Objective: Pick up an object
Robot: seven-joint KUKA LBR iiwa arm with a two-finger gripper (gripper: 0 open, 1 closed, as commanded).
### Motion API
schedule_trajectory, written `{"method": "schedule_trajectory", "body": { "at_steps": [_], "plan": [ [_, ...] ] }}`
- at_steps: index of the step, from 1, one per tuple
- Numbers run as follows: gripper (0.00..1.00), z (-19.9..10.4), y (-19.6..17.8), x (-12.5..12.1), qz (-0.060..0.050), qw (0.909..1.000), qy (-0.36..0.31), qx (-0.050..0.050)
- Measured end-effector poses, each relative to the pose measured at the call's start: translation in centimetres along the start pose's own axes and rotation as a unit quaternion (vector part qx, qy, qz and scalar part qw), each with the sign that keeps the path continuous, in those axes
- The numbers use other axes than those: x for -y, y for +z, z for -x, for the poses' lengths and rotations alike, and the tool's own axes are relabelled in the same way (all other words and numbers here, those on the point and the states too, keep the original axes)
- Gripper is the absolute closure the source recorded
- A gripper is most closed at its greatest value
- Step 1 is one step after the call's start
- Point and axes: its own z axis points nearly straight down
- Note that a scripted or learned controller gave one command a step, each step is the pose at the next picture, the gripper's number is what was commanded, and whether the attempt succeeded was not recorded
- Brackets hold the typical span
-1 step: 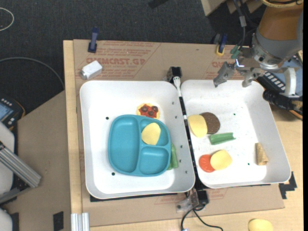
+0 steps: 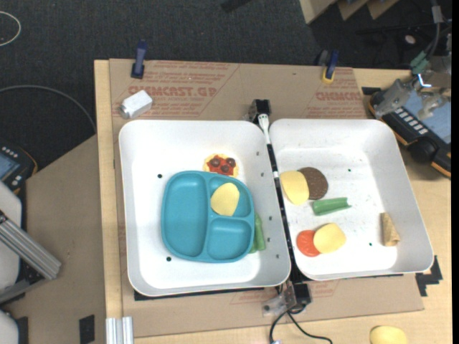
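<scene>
In the left bin [image 2: 136, 192], a yellow piece [image 2: 225, 199] lies in the upper right compartment of the blue tray [image 2: 186, 217]. In the right bin [image 2: 358, 138], a green stick [image 2: 330, 206], a red disc [image 2: 307, 243] and a tan wedge [image 2: 389, 229] all rest flat. Nothing is lifted yet, so I judge the whole pick is still ahead. I cannot tell how my fingers stand.

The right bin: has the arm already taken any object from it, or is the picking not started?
Nothing looks picked yet. The right bin holds a yellow piece, brown disc, green piece and others, all lying free. The blue tray sits in the left bin. The whole pick is left.
</scene>
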Motion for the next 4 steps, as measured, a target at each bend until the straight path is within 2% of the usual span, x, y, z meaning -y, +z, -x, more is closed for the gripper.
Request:
{"method": "schedule_trajectory", "body": {
  "at_steps": [1,2,3,4],
  "plan": [
    [0.00,-3.6,13.5,3.6,-0.012,0.9999,-0.004,-0.006],
    [0.00,-8.6,4.2,1.2,0.001,1.0000,-0.007,-0.003],
    [1.00,-8.3,3.7,1.4,-0.002,1.0000,-0.004,-0.002],
    [1.00,-8.3,-13.9,4.8,0.006,1.0000,-0.004,-0.001]
  ]
}}
